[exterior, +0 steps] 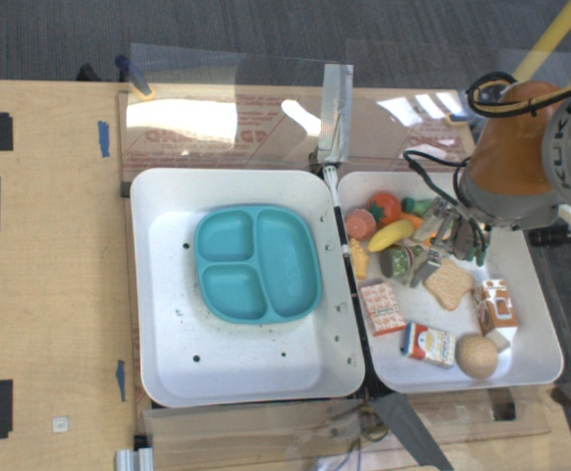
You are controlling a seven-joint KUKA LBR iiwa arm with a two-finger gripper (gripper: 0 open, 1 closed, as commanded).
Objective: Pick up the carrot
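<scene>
The carrot (415, 220) is a small orange piece with a green top. It lies in the right bin (536, 302) near its back, wedged between a red tomato (385, 207) and a yellow banana (390, 235). My gripper (437, 250) hangs low in that bin, just right of the banana and a little in front of the carrot, above a dark green item (400, 262). The grey and orange wrist hides the carrot's right end. I see nothing held.
Around the gripper lie a toast slice (449, 285), a red-orange fruit (361, 224), small food boxes (381, 307), a carton (429, 343) and a beige ball (477, 355). The left bin (158, 292) holds a teal divided plate (259, 262).
</scene>
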